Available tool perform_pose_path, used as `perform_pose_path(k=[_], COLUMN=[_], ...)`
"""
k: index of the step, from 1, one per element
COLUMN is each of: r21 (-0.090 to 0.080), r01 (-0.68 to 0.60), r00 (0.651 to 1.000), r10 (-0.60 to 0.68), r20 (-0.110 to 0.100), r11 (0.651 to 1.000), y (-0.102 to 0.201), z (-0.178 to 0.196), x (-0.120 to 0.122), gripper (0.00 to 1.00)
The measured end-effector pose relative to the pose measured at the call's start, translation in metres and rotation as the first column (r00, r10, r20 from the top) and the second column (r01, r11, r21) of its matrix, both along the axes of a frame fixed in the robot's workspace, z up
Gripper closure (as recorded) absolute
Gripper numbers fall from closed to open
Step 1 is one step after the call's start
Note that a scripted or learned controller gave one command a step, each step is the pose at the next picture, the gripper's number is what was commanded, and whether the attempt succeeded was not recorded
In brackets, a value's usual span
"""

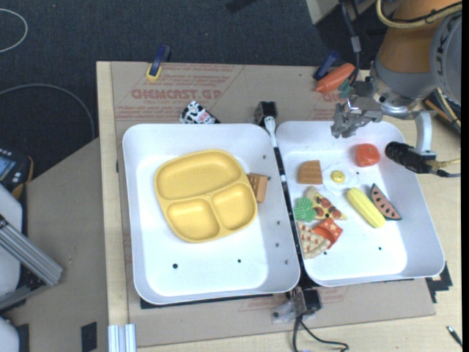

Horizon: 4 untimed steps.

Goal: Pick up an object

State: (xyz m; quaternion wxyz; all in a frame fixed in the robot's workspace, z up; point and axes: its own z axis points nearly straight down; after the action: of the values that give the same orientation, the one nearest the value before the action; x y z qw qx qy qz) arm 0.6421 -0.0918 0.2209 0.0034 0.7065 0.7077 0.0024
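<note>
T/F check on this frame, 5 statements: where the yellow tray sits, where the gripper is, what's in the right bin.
1. The yellow divided tray sits in the left bin. True.
2. The corn cob lies inside the yellow tray. False: it lies in the right bin, beside the watermelon slice.
3. The gripper is at the far edge of the right bin, apart from the red tomato. True.
4. The gripper holds the pizza slice. False: the pizza slice lies on the bin floor, well away from the gripper.
5. The toast piece is in the left bin. False: it lies in the right bin, near the fried egg.
</note>
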Motion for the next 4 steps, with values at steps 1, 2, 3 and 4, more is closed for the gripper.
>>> perform_pose_path(k=[1, 2, 3, 4], r21=[0.003, 0.003, 0.003, 0.003], r01=[0.002, -0.001, 0.0, 0.0], r00=[1.0, 1.0, 1.0, 1.0], r10=[-0.002, 0.001, 0.0, 0.0], r20=[-0.013, -0.012, -0.013, -0.014], r11=[1.0, 1.0, 1.0, 1.0], y=[0.018, 0.045, 0.07, 0.094], z=[-0.005, 0.007, 0.002, 0.0], x=[-0.05, -0.088, -0.124, -0.157], gripper=[1.0, 1.0, 1.0, 1.0])
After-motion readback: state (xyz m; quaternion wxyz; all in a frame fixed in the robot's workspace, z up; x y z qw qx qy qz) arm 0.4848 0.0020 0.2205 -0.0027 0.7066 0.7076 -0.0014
